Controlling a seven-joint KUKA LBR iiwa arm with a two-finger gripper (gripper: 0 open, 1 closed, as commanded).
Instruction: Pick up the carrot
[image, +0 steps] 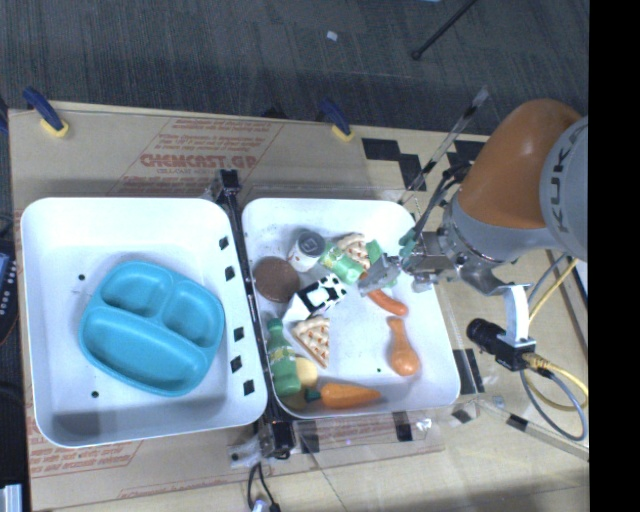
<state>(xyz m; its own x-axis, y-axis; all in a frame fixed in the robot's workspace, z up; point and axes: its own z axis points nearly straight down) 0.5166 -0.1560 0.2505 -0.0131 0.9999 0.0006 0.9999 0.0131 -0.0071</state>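
Note:
The carrot (345, 396), orange with a green top at its left end, lies flat along the front wall of the right bin (436, 330). My gripper (388, 270) hangs over the bin's back right part, well behind the carrot. It is close above a small red-orange piece (385, 300) and beside a green toy (348, 262). The carrot lies free, with nothing touching it from above.
Around the carrot lie a tan drumstick (402, 348), a pizza slice (313, 340), green and yellow vegetables (287, 372), a brown disc (273, 278), a black-and-white block (322, 295) and a grey can (308, 246). A blue divided tray (152, 325) sits in the left bin (50, 300).

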